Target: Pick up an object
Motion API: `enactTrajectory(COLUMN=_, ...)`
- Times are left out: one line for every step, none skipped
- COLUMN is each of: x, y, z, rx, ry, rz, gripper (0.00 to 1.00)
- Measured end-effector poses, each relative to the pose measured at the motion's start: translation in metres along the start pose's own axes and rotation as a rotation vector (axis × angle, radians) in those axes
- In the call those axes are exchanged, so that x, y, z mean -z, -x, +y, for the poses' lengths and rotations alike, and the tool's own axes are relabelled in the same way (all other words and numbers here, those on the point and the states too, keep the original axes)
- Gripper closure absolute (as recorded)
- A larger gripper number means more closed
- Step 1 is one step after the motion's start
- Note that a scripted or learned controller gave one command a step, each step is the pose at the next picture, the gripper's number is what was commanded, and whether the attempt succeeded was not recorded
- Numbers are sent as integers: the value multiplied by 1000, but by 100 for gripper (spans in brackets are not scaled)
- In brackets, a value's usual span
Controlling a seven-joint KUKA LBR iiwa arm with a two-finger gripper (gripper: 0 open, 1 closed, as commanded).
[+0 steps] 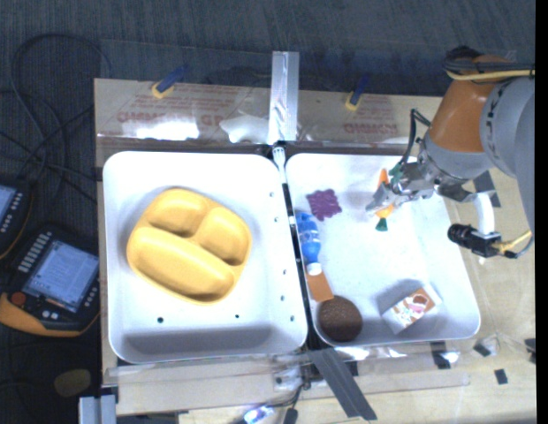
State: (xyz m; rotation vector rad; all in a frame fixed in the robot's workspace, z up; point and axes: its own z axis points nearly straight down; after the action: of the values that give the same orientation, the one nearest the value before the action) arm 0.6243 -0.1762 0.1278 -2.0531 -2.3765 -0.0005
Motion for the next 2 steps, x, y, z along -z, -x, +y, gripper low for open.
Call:
enactTrajectory(x=51, y=-31, z=29, rx=63, ry=0, rz=0, gripper=100)
enactTrajectory(x=60, y=-33, z=30, rx=65, ry=0, rz=1, gripper=100)
